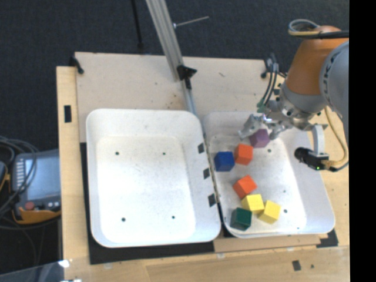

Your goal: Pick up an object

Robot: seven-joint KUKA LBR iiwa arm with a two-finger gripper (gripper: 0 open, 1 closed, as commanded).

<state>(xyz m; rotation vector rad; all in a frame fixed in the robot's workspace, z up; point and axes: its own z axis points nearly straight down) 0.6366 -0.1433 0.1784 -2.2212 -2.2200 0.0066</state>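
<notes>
Arm [314, 57] in from the right, over the right bin's [311, 204] far end. Claw [261, 128] low there, closed on a purple block [259, 138] between its fingers, near the far rim. Just below the purple block, touching or nearly so, an orange block [244, 153]; beside that, a blue block [224, 161] close to the bin's left wall. Nearer the front: a second orange block [245, 185], then two yellow blocks [255, 202] [271, 211] side by side and a green block [240, 218] tight in the front left corner. Bare floor along the right wall and in the far right corner. Left bin [147, 175] wide open, edge to edge with the right one. Bench [129, 81] bare behind both bins, crossed by a slanting metal rail [167, 34].
</notes>
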